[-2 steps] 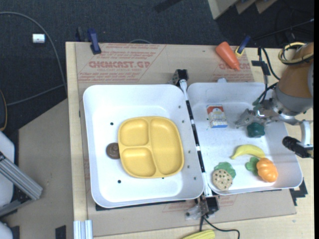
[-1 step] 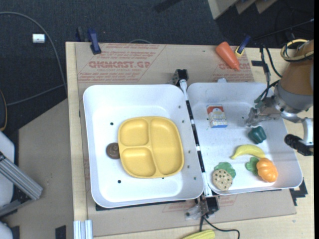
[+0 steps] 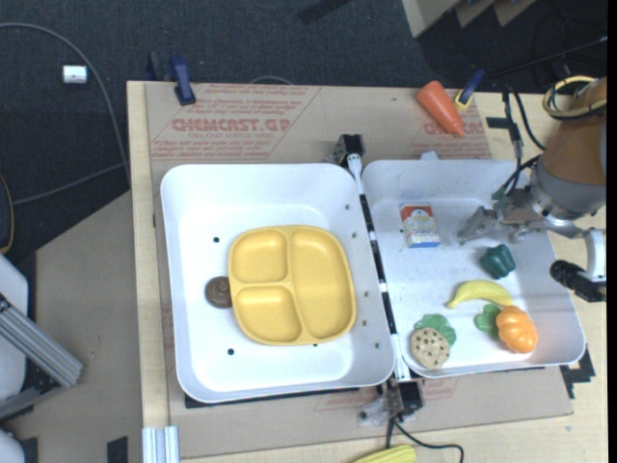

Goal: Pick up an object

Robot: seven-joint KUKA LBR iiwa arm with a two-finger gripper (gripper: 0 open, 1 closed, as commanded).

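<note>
The worktop (image 3: pixel 289 114) is a tan board printed with red lettering, and it carries two shallow white bins side by side. Taking the left bin (image 3: pixel 193 287) as the landmark: a yellow divided plate (image 3: pixel 289 283) lies near its middle, three compartments up, with its long axis running from the bin's near-left toward its far-right. A small brown disc (image 3: pixel 216 291) peeks out from under the plate's left edge, touching it.

The right bin (image 3: pixel 453 177) sits just beside the left bin's right wall. The grey arm (image 3: pixel 576 162) enters over the far-right part of that bin, well apart from the left bin. Its gripper (image 3: pixel 487 222) points back toward the left bin, low over the bin floor; whether the jaws are apart or together cannot be told, and nothing shows between them.

The loose things all lie in the right bin. A banana (image 3: pixel 479 292) lies curved, its long axis running left to right, one tip pointing toward the left bin. An orange pepper (image 3: pixel 517 328) lies at the end farthest from the left bin, touching a green piece (image 3: pixel 487 318). A cookie (image 3: pixel 429 348) lies nearest the left bin, by the front rim, with a green broccoli piece (image 3: pixel 439 324) touching its far side. A small red-and-white carton (image 3: pixel 419 226) stands farther back. A dark green pepper (image 3: pixel 497 258) lies just below the gripper.
</note>
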